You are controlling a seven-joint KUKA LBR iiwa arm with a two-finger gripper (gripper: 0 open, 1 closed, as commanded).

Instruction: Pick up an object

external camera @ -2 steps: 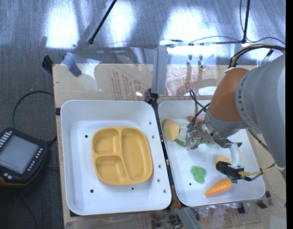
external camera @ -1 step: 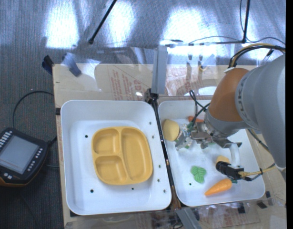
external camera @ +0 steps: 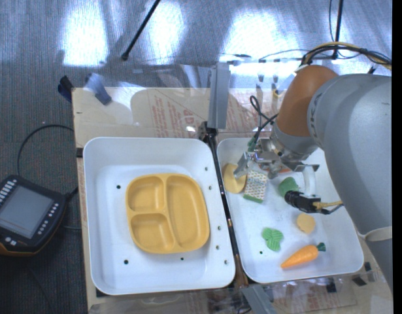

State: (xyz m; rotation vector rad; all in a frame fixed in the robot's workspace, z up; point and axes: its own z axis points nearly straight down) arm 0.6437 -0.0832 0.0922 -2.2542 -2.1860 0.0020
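My gripper (external camera: pixel 258 164) reaches down into the far left part of the right bin (external camera: pixel 338 241). Just below it lies a small white-dotted block with a green edge (external camera: pixel 255 187). A pale yellow round piece (external camera: pixel 233 178) leans by the bin's left wall, close to the gripper. A green piece (external camera: pixel 287 186) sits to the right of the block. Nearer the front lie a small yellow slice (external camera: pixel 306 223), a green leafy piece (external camera: pixel 273 239) and an orange carrot (external camera: pixel 301 255). The gripper's body hides what is between its tips.
The left bin (external camera: pixel 102 241) holds a yellow divided plate (external camera: pixel 167 212). The grey arm (external camera: pixel 351 149) covers the right bin's far right side. A black cable end (external camera: pixel 304 203) hangs over the bin near the green piece. A teach pendant (external camera: pixel 21 211) lies left of the bench.
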